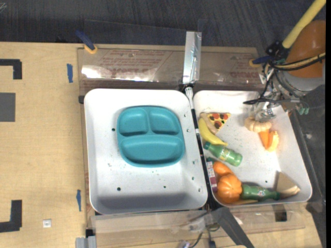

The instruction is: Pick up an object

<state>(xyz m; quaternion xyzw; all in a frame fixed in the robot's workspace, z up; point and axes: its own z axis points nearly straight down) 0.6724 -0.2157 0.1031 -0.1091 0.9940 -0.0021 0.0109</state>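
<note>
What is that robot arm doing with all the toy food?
The robot arm is reaching in from the right, and its gripper is down in the right bin, right over a small tan toy next to an orange piece. I can't tell if it has grabbed anything yet. That bin also has a banana, a pizza slice, a green bottle and a little pumpkin. The left bin holds a teal divided plate.
</note>
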